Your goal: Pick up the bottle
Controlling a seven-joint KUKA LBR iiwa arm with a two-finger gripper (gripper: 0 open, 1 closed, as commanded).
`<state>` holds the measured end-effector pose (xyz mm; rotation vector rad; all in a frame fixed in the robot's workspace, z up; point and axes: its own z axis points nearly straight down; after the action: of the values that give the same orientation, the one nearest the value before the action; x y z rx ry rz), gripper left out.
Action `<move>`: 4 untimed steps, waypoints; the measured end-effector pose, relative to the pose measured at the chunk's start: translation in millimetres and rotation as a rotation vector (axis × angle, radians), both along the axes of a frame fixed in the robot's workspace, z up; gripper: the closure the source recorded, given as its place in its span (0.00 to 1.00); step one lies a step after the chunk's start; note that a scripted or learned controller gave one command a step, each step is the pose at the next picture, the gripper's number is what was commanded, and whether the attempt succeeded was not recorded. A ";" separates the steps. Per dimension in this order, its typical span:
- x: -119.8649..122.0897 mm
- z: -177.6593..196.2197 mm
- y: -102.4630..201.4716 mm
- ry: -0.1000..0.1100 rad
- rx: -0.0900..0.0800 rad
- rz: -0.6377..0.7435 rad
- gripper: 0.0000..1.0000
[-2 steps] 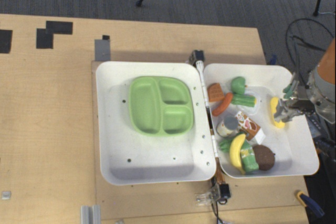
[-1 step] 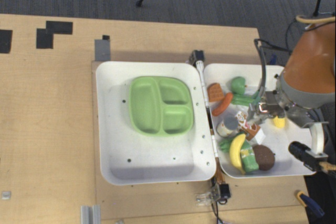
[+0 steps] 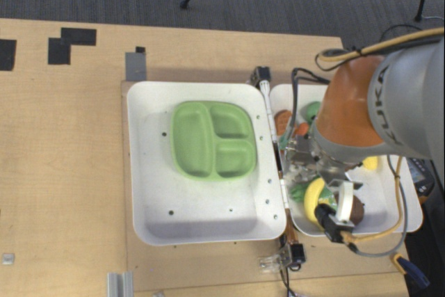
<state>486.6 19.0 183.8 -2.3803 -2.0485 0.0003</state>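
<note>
The grey arm with its orange band (image 3: 351, 108) hangs over the right shallow white bin (image 3: 410, 212), covering most of its contents. I cannot tell the jaws' state or pick out the bottle. A green divided plastic plate (image 3: 212, 140) lies in the left white bin (image 3: 149, 156)

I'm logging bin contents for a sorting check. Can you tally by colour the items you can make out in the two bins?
Green: 3, the divided plate in the left bin, and two partly hidden green items in the right bin
Yellow: 2, a banana-like piece and a small bit
Orange-red: 1
Brown: 1
Total: 7. The arm hides more.
</note>
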 end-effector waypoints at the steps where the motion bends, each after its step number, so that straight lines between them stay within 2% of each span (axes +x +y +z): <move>1: 0.2 8.3 89.7 -0.001 0.001 -0.118 1.00; 2: 0.2 8.3 89.0 -0.001 0.000 -0.119 0.00; 3: 1.2 18.6 89.5 -0.002 0.001 -0.114 1.00; 4: 1.1 18.5 89.5 -0.002 0.001 -0.114 0.00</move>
<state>487.7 108.5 202.2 -2.4937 -1.9096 -0.0032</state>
